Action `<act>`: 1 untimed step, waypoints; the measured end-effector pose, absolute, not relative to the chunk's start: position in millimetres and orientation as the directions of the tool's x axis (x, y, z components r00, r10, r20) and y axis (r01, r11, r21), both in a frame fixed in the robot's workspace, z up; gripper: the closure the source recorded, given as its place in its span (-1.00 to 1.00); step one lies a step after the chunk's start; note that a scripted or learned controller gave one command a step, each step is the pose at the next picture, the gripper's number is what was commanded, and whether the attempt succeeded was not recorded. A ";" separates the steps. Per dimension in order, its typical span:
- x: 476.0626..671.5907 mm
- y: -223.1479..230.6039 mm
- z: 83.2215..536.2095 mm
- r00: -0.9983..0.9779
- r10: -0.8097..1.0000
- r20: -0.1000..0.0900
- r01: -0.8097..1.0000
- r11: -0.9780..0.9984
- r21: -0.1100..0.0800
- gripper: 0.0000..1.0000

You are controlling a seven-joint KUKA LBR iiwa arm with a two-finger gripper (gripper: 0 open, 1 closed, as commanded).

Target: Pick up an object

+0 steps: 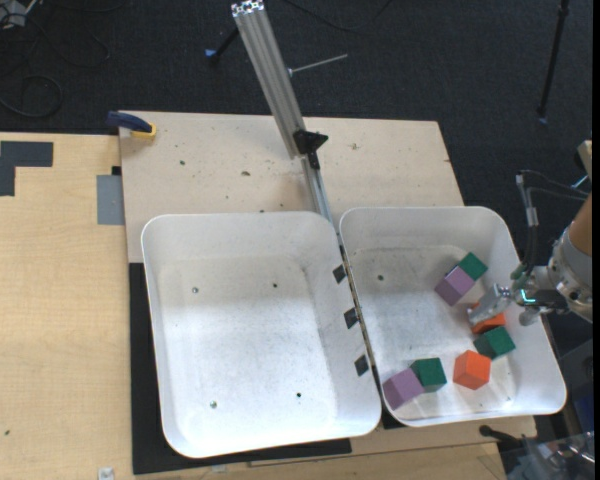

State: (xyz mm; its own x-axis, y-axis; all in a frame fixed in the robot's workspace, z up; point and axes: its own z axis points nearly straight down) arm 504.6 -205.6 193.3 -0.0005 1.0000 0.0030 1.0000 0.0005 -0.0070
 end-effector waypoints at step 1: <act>505.4 -206.3 195.3 0.001 1.000 0.001 1.000 -0.001 -0.003 -1.00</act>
